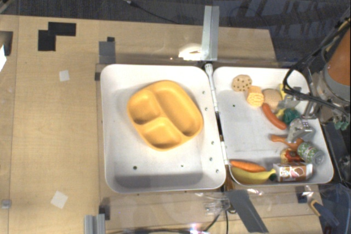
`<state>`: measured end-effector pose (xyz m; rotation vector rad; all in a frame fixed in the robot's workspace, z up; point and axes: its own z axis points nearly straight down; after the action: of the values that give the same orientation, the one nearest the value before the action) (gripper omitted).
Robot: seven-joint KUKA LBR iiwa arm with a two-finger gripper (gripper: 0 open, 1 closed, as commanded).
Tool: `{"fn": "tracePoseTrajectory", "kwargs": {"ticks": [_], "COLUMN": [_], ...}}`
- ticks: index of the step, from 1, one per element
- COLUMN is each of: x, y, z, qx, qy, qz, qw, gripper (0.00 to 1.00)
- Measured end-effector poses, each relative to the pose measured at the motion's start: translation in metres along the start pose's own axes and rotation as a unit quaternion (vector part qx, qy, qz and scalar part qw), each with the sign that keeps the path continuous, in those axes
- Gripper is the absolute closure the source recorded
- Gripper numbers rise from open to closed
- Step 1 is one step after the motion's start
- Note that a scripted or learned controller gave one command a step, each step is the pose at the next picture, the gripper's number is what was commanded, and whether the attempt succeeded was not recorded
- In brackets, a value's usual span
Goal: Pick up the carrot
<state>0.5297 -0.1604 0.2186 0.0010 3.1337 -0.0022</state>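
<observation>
**Orange carrot lies at the near wall, pincer off to its right**

Orange and tapered, the carrot [249, 165] rests along the near wall of the right bin [241, 118], towards its near left corner, touching a banana [252, 175] that lies just nearer still. Both sit lengthwise against the wall, as if they had slid down and lodged there, which I judge will leave little room for a finger on the near side. Right of the banana lies one can [293, 172] on its side, and just beyond that a small green jar [308, 152].

Farther in, along the right side, the gripper [300, 130] hangs low over a crowd of toy food; I cannot tell from here whether the pincer is spread or pressed together, and nothing shows plainly between its tips. It stands well apart from the carrot, to the right and a little farther back. Under and beside it are a second small orange piece [285, 140], one sausage [273, 116] lying at a slant, and something green [289, 115].

At the far end sit one cookie [241, 83], one yellow cracker [255, 98] and one pale roll [271, 97], close together.

The left bin [118, 118] holds one yellow plate [163, 114] with three compartments, set near the middle.

Two bins, one arm, one true carrot by my count.
</observation>
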Motion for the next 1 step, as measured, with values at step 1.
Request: {"fn": "tracePoseTrajectory", "kwargs": {"ticks": [1], "x": [0.0177], "y": [0.0394], "z": [0.1148], "qx": [-0.002], "qy": [0.003], "qz": [-0.056], "qw": [0.9984], "gripper": [0.0]}}
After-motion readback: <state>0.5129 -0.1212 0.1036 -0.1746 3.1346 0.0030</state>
